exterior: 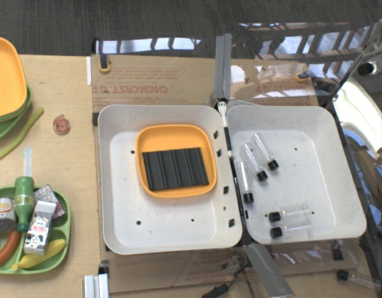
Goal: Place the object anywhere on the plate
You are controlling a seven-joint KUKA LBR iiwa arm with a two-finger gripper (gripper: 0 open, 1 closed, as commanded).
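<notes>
**Ridged black piece lying on the orange plate, vials in the other bin**

Camera view: two shallow white bins sit side by side on the tabletop. The left bin (pixel 116 228) holds an orange plate (pixel 176 134) with rounded corners, set toward its far side. A dark, ridged rectangular object (pixel 177 169) lies flat on the plate, covering its near half and reaching almost to the near rim. The right bin (pixel 330 219) holds several clear vials with black caps: three (pixel 260 156) lie close together in its left part, one of them along the left wall, and two more (pixel 290 221) lie side by side near the near edge. A brown cardboard sheet (pixel 154 82) lies beyond the left bin. At the left of the tabletop, a green tray (pixel 54 253) carries toy food, and an orange dish (pixel 5 76) rests on a green one at the far left. I cannot tell the state of the tool from this view.
</notes>
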